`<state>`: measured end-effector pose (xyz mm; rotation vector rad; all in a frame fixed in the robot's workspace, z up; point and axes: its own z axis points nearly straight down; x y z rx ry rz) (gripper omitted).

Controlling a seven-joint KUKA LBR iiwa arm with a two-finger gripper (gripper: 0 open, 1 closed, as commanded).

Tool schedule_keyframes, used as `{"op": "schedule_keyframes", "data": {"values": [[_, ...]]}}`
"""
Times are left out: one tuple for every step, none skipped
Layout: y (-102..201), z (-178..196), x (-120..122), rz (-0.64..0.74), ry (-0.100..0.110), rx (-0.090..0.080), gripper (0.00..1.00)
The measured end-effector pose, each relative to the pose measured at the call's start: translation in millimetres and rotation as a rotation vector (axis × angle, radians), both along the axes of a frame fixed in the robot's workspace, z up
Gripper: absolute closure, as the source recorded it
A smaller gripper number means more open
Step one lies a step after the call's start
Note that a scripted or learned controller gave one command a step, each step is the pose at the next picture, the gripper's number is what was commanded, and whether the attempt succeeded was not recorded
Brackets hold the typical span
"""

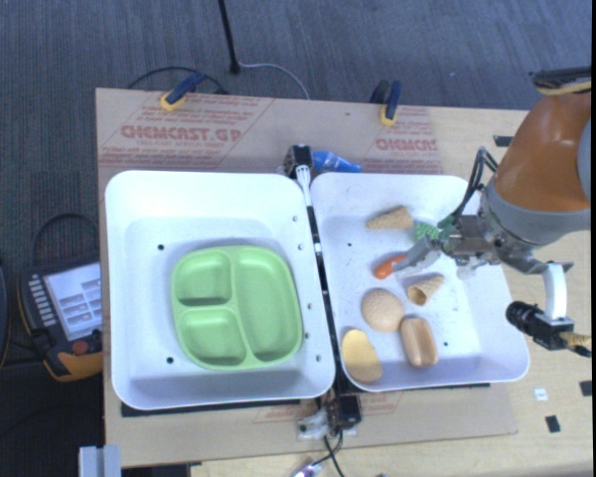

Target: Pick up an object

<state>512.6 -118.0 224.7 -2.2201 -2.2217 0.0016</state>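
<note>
Camera view: gripper (424, 249) sits over carrot (390, 263), which runs left-down from it; can't tell finger state.

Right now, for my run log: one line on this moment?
arm: over right bin | gripper: beside carrot | held: unclear | left bin: green tray

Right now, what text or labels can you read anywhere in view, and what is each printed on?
"CHEMCAST GP" in red, printed on the brown board behind the left bin.
Red print of the same kind on the board behind the right bin: partly cut off, reads roughly "CHEMCAST".
White sheet on the handheld device on the floor at left: too small to read.
</note>
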Motion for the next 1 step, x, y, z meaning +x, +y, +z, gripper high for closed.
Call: {"op": "schedule_keyframes", "data": {"values": [[13.3, -130.6, 36.1, 0.040, -0.001, 0.000, 0.00]]}}
